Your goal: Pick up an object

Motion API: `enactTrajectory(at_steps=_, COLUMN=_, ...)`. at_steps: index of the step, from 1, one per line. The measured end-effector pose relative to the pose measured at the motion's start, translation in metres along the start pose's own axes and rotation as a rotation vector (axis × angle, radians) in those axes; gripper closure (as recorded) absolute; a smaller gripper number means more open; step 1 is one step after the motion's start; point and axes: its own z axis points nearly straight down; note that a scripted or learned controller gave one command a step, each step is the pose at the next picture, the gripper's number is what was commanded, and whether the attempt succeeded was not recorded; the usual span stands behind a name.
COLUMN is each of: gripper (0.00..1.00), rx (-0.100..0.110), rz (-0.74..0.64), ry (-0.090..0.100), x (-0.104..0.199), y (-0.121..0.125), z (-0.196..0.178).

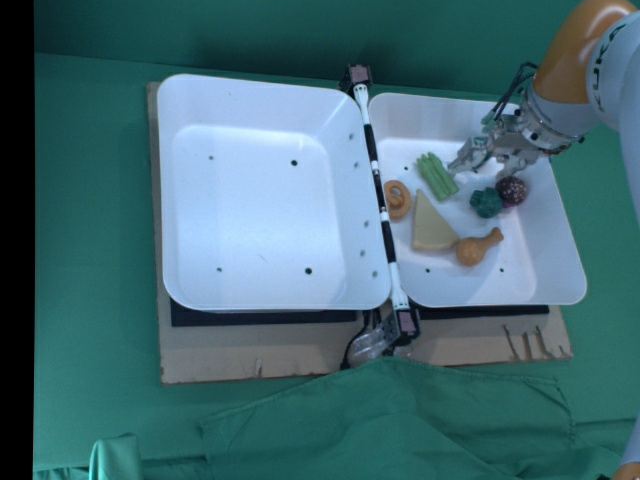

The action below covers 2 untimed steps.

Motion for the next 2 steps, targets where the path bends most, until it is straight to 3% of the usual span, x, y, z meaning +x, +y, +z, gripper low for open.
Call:
enactTrajectory(at_steps=1, gripper=1.00, rx=-0.011, rz=0.003, ry=-0.005, x=-0.002, y=0.003, z=-0.015)
enactTrajectory(at_steps=2, gripper=1.00, rx=-0.018, rz=0.006, ry=-0.008, x=-0.004, y=0.004, z=-0.028)
